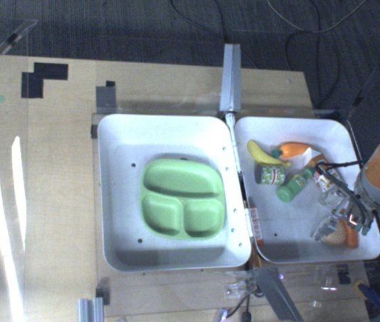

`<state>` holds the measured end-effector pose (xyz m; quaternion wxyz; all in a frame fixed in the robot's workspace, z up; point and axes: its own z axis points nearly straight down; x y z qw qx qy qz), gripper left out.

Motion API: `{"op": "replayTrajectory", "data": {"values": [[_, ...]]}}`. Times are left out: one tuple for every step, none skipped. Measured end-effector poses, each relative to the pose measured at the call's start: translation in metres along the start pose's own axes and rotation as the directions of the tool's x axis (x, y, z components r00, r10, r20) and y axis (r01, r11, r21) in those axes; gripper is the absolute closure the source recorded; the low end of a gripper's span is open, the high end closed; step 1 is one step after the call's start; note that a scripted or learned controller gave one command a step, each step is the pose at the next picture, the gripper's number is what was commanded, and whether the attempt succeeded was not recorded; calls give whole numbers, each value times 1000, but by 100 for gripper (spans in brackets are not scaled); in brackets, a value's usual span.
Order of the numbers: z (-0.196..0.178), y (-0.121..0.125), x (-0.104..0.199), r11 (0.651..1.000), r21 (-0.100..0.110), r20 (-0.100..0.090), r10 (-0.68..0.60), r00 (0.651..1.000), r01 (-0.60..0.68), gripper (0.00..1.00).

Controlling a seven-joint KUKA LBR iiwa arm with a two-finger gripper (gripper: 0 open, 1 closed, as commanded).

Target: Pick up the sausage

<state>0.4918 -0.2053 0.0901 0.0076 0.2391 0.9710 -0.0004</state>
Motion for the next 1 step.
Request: {"op": "replayTrajectory", "data": {"values": [[-12,2,-3,1000,-3,9,-1,1000,1,100]]}}
